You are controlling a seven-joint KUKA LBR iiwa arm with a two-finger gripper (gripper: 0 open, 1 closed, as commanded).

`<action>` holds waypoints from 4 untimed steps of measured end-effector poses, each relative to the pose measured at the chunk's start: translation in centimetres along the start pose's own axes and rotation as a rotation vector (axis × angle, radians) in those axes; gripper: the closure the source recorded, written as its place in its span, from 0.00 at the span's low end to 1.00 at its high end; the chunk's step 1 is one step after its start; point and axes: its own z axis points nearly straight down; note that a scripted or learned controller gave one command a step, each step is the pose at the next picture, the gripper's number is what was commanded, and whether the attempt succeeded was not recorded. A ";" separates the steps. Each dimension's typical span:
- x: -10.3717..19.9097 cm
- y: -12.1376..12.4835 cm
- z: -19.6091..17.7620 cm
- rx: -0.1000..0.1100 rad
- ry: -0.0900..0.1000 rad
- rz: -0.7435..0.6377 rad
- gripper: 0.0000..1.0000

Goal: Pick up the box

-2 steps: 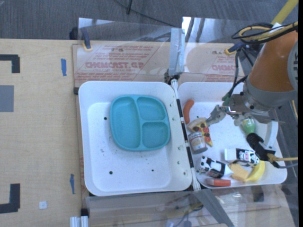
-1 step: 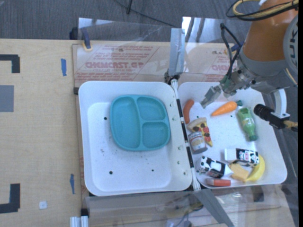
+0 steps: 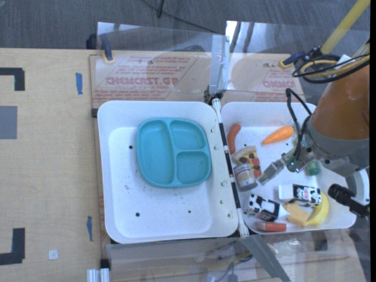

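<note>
In the right bin [image 3: 258,115] lies a small white box [image 3: 301,193] with a black-and-white printed end, near the bin's lower right. A second black-and-white patterned carton [image 3: 262,206] sits at the lower left of that bin. My gripper [image 3: 271,173] reaches in from the right, pointing down-left over the bin's middle. Its tip is between a small can [image 3: 244,176] and the white box, just above and to the left of the box. I see nothing held in it.
The right bin also holds a carrot [image 3: 277,135], a reddish sausage [image 3: 234,136], a pizza-print piece [image 3: 247,157], a banana [image 3: 319,212], a cheese wedge [image 3: 296,214] and a red item [image 3: 271,227]. A teal divided plate [image 3: 174,151] lies in the left bin [image 3: 117,175].
</note>
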 end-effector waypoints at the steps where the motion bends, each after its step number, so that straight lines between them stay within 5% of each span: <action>1: -0.1 0.1 -1.0 -0.004 -0.003 0.003 1.00; 2: -5.5 -0.1 9.5 -0.007 -0.002 0.268 1.00; 3: -5.4 0.1 9.5 -0.009 -0.003 0.266 0.00; 4: -10.7 5.9 9.6 -0.007 -0.006 0.410 0.00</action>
